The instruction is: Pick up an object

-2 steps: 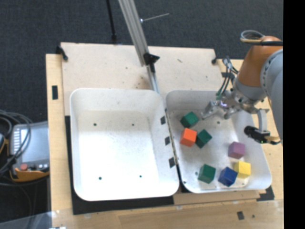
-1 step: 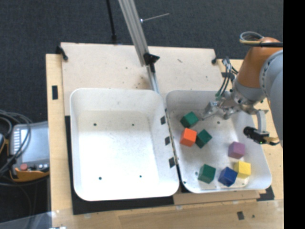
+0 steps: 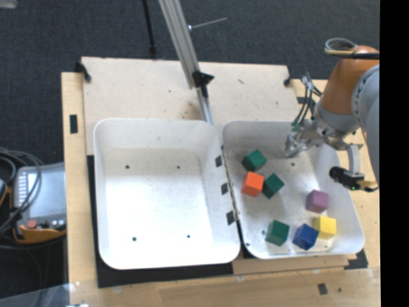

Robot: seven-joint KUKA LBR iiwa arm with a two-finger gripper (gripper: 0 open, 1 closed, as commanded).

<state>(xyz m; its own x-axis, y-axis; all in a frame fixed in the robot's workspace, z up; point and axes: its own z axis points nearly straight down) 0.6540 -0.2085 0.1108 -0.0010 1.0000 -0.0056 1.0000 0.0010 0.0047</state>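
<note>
Blue cube [image 3: 305,236] clear; gripper [image 3: 292,147] fingers (blurred) indistinct.

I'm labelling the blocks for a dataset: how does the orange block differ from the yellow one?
The orange block is orange and lies near the middle of the right bin, with a green block at its right side. The yellow block is yellow and lies near that bin's lower right corner, with a blue block beside it. The orange block is closer to the gripper. Both are small cubes of similar size.
</note>
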